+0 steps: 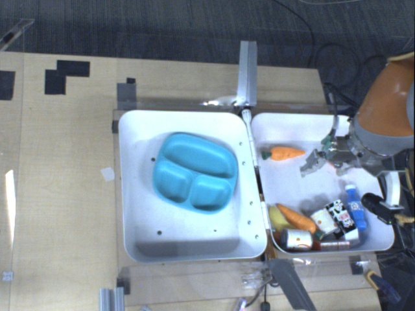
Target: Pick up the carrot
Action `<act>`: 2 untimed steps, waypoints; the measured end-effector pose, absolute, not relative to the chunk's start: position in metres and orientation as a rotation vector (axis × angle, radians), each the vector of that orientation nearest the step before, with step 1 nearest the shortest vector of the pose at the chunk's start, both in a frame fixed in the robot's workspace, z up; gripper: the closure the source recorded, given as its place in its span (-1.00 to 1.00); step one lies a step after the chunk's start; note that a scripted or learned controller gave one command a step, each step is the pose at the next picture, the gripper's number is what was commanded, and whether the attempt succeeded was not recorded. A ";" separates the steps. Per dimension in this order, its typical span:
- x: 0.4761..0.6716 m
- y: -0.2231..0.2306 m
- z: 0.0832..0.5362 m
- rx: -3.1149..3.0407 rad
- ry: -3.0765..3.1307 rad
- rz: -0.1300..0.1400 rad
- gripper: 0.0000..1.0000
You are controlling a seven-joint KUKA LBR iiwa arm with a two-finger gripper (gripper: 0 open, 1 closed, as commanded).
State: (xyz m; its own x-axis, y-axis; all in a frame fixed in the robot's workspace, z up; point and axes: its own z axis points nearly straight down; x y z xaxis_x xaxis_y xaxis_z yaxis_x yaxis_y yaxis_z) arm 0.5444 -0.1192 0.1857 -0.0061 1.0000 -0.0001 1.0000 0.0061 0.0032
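Claw above the right bin, carrot lying free.

A blue divided plate [193, 172] sits in the left bin [136, 238]. In the right bin [305, 131], the carrot [286, 153] lies at ten o'clock; at its three o'clock the claw [322, 160] hovers, released, grasping nothing. Jumbled items at six o'clock overlap, hard to identify.

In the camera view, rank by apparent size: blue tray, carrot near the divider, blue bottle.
1. blue tray, by far largest.
2. carrot.
3. blue bottle; close to the carrot, so that order is unsure.
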 end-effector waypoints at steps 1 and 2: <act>0.599 -0.090 0.089 2.181 2.245 0.014 -1.00; 0.607 -0.067 0.186 2.136 2.296 0.007 -1.00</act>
State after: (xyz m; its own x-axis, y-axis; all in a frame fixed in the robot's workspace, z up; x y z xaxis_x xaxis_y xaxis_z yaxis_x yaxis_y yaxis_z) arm 0.6075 -0.0670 0.1863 -0.0721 0.9974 -0.0008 0.9974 0.0721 0.0066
